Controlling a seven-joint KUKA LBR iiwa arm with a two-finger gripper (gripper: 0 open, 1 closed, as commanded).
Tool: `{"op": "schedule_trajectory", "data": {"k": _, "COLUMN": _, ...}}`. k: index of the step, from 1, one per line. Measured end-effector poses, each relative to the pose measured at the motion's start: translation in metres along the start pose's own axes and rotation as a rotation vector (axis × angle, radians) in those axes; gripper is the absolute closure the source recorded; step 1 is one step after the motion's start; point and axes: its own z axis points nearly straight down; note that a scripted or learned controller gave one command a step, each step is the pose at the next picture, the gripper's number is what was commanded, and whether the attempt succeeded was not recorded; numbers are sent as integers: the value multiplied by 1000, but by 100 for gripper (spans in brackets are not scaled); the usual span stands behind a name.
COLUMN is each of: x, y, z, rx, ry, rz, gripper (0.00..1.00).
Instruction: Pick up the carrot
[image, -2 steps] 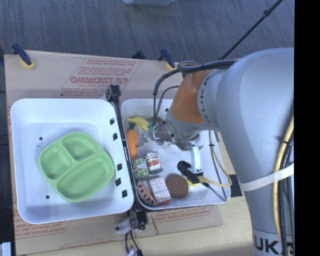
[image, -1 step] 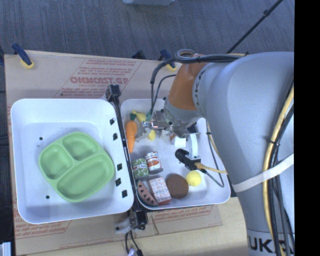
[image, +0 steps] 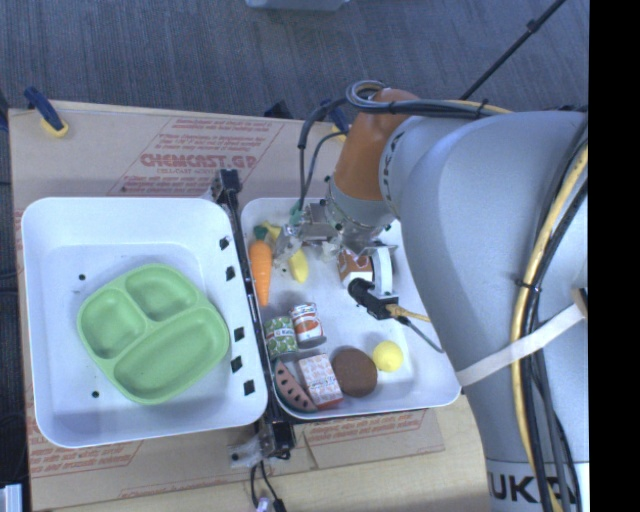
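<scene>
Cardboard (image: 200, 150) under the bins reads "CHEMCAST GP".

Bulky grey arm (image: 470, 200) with an orange band (image: 362, 150) above the wrist; black and yellow cables along the casing; a pale strap across; dark lettering low on the base.

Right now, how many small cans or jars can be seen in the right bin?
2. The green-labelled can and the red-labelled jar stand side by side in the right bin, just below the carrot. The arm may hide others.
</scene>
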Motion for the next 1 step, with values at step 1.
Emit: {"op": "schedule_trajectory", "data": {"k": 1, "x": 2, "y": 1, "z": -1, "rx": -4, "ry": 1, "rz": -2, "gripper": 0}}
